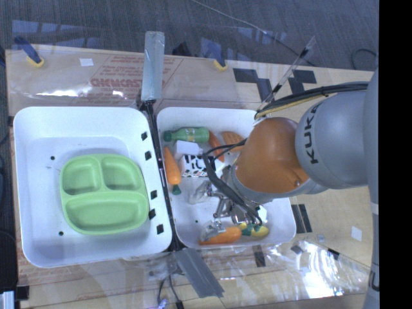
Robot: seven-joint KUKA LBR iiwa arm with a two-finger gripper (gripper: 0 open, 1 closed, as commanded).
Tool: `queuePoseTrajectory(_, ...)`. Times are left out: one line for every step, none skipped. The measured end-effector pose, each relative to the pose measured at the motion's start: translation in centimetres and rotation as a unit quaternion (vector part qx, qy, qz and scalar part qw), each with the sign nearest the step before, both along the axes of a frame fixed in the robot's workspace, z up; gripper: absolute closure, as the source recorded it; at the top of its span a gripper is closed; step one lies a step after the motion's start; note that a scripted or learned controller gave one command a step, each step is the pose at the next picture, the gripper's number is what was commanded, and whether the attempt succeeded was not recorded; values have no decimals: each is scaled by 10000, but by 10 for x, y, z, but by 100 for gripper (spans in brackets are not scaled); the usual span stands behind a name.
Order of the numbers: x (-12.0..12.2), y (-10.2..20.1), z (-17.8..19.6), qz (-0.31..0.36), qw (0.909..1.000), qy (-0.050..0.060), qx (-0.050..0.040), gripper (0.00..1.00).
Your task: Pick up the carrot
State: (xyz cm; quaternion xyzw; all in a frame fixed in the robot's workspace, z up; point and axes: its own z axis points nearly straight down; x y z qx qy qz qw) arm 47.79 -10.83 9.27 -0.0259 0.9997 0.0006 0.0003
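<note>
While the grey arm [335, 140] reaches over the right bin [193, 237], the left bin [26, 172] holds a green divided plate [103, 193]. The gripper [225, 219] hangs low near the right bin's front edge; whether it is apart or together cannot be told. One carrot [220, 237] lies just below it along that edge. Another carrot [172, 168] lies against the bin's left wall, well apart from the gripper.

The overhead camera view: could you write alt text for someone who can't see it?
A grey robot arm with an orange band reaches into the right white bin, its gripper low among toy food: two orange carrots and a green bottle. The left white bin holds a green divided plate.
</note>
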Motion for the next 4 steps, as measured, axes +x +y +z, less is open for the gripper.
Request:
queuePoseTrajectory(1,1,10,40,10000,-6,0,100)
queuePoseTrajectory(11,-23,-1,1589,9873,-4,-7,100)
queuePoseTrajectory(20,-34,-1,3149,9491,-11,-8,100)
queuePoseTrajectory(39,92,104,2720,9623,-66,-10,100)
